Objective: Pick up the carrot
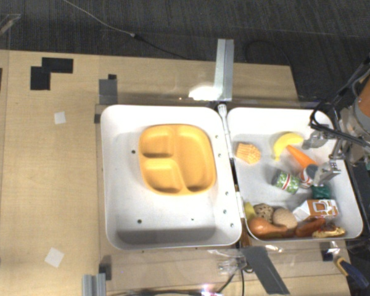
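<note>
The carrot (pixel 298 155), orange and short, lies tilted in the right bin (pixel 259 125), just below a yellow banana-like piece (pixel 287 141). My gripper (pixel 319 158) comes in from the right and hovers at the carrot's right end. It is open, with one finger (pixel 312 142) above that end and the other (pixel 326 172) below it. The carrot rests on the bin floor and is not clamped.
Close under the carrot lie a green-and-red can (pixel 286 181) and a small green box (pixel 321 192). A yellow waffle piece (pixel 248 153) sits at the left. Bread, a cookie, a carton (pixel 323 208) and sausages crowd the front edge. The left bin (pixel 120 184) holds a yellow divided plate (pixel 174 158).
</note>
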### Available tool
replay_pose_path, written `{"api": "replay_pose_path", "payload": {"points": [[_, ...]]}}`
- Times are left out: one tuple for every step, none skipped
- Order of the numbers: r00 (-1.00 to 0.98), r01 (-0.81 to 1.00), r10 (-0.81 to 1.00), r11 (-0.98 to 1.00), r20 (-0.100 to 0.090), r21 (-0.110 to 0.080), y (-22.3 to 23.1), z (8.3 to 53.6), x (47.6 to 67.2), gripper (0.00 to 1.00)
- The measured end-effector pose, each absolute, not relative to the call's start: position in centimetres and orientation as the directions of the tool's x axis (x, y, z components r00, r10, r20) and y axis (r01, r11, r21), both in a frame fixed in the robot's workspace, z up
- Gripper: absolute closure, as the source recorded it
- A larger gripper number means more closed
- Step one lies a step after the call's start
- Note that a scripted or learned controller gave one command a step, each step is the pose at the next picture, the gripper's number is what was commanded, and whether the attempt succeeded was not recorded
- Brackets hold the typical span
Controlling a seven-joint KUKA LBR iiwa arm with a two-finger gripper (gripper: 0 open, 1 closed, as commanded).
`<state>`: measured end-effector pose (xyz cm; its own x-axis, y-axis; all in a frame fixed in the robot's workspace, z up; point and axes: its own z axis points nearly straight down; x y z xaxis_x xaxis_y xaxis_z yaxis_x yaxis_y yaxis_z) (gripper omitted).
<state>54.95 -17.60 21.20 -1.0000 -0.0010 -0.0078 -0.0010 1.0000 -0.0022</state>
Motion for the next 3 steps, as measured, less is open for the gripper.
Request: {"api": "replay_pose_path", "payload": {"points": [[-0.984,-0.177,-0.177,0.984,-0.018,-0.007,-20.6,9.1,59.7,0.00],[-1.000,-0.028,-0.028,1.000,0.012,0.003,-20.2,8.8,65.1,0.00],[-1.000,0.003,0.003,1.000,-0.005,-0.002,-19.7,8.8,63.8,0.00]]}}
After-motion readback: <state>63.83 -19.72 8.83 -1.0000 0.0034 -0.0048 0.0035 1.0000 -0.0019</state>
